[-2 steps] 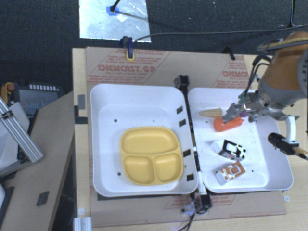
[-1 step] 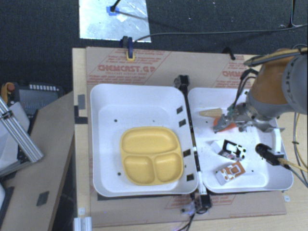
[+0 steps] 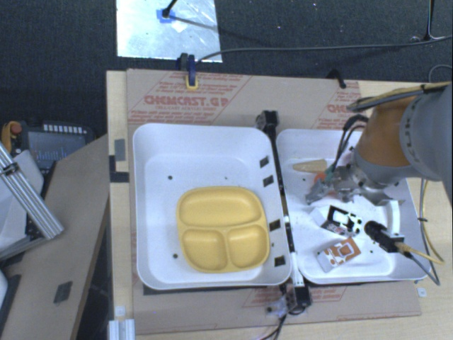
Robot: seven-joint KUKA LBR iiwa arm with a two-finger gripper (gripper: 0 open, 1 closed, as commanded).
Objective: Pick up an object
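The gripper (image 3: 320, 188) is seen low in the right bin (image 3: 301, 144), between a pale wooden piece (image 3: 310, 166) and an orange-and-white box (image 3: 338, 252) (whether anything is grasped cannot be told). A yellow divided tray (image 3: 223, 228) is contained in the left bin (image 3: 163, 154).

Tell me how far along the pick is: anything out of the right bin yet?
Done: the pincer is down inside the right bin, beside a pale wooden piece. In hand: the approach; no grasp is visible from here. Left: gripping and lifting. The black-and-white item and orange-patterned box lie on the bin floor; the yellow tray sits in the left bin.
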